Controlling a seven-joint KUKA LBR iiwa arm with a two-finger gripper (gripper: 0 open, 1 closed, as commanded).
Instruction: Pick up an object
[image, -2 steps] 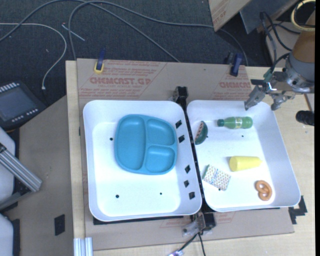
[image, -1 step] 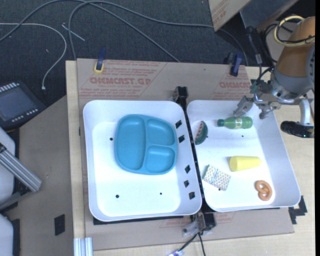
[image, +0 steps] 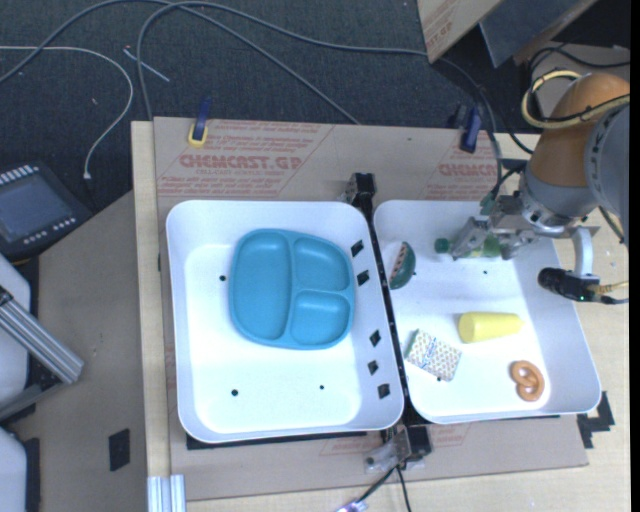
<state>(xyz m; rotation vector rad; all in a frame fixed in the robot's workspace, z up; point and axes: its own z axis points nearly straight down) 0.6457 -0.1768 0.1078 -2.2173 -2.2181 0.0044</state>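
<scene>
The yellow cylinder (image: 489, 325) lies in the right bin (image: 560, 395), nearer the camera than the pincer (image: 483, 243), long axis crosswise. I cannot tell how the pincer is set. Farther the same way lie a patterned packet (image: 435, 355) and a pretzel (image: 527, 379); a green-rimmed piece (image: 402, 262) sits to the pincer's left, and a blue divided plate (image: 292, 288) in the left bin (image: 200, 400).

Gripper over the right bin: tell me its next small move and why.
Probably lower and shift toward the yellow block. The gripper sits over the right bin's upper part, nothing visibly between its fingers. The block lies apart from the patterned packet and pretzel-shaped toy, so it looks the easiest pick.
</scene>
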